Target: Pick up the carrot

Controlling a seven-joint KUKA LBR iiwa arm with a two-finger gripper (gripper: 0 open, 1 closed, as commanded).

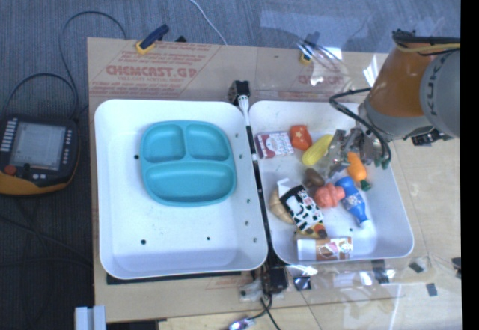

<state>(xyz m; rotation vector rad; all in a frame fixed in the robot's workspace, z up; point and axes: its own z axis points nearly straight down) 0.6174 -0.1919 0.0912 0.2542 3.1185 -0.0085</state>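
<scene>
Gripper (346, 150) sits low in the right bin (389, 205), fingers' state cannot tell. Carrot (357, 169) lies touching the gripper's lower edge, just above the blue bottle (353, 200), right of the yellow item (317, 150).

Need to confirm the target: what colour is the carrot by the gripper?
Orange with a green end, the carrot lies in the right bin; camera view.

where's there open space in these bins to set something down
Left white bin: bare floor in front of the blue three-compartment plate, plus a strip along its left wall. Right white bin: crowded mid-floor, where the gripper meets the orange carrot; its front right corner is bare.
</scene>
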